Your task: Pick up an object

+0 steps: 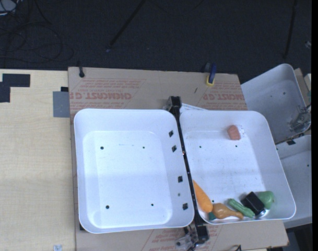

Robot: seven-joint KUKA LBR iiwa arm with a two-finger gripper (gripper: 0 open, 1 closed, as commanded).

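Note:
The right bin (252, 120) holds a small pink block (234, 133) near its far wall. Along its near edge lie an orange carrot-shaped piece (201, 196), a tan-orange piece (223, 210), a green elongated piece (239, 207), a black block (253, 202) and a bright green piece (266, 197), all crowded together. The left bin (91, 120) sits beside it across a black divider clamp strip (181, 156).
Both bins rest on a cardboard sheet (122, 90) on a light wooden bench (28, 166). A grey metal plate (273, 95) stands at the right beyond the right bin. A blue and yellow clamp (211, 75) grips the cardboard's far edge.

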